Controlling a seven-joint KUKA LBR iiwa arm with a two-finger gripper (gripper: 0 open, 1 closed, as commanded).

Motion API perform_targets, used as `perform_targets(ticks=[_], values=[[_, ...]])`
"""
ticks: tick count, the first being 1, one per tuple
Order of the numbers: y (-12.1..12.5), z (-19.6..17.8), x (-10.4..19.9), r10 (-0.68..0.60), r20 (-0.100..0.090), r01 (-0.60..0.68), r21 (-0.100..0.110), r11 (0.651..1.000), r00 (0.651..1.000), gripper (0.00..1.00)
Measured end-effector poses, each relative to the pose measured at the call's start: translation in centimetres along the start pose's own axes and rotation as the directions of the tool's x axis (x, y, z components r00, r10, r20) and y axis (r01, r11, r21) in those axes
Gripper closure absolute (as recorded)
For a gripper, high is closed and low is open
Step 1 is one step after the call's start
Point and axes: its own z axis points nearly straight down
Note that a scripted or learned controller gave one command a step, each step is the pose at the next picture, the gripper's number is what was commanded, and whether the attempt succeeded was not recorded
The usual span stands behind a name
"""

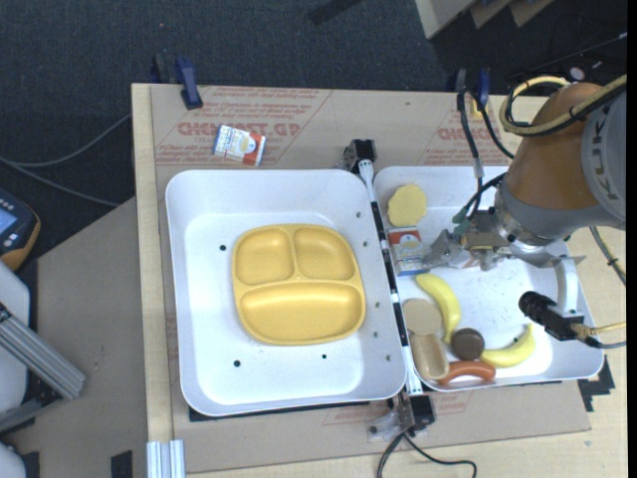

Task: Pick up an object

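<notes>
Right bin (pixel 582 366) crowded; left roomier

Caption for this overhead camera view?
Gripper hovers over right bin of toy food; yellow divided plate lies in left bin.

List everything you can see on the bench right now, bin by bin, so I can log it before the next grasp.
Divided plate: 1, yellow, centre of left bin.
Bananas: 2, yellow, right bin; one mid-bin, one near front.
Round disc: 1, pale yellow, right bin's back left.
Small carton: 1, red-white, right bin's left wall.
Ball: 1, brown, between bananas.
Small box: 1, white-red, on bench behind left bin.
Gripper: 1, grey, over right bin.
</notes>
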Motion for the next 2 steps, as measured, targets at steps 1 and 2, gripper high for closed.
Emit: perform_targets(ticks=[1, 2], values=[[-1.3, 6.5, 0.1, 0.004, 0.003, -0.004, -0.001, 1.000, 1.000, 0.00], [-7.1, 6.3, 0.1, 0.007, 0.002, -0.007, 0.000, 1.000, 1.000, 0.00]])
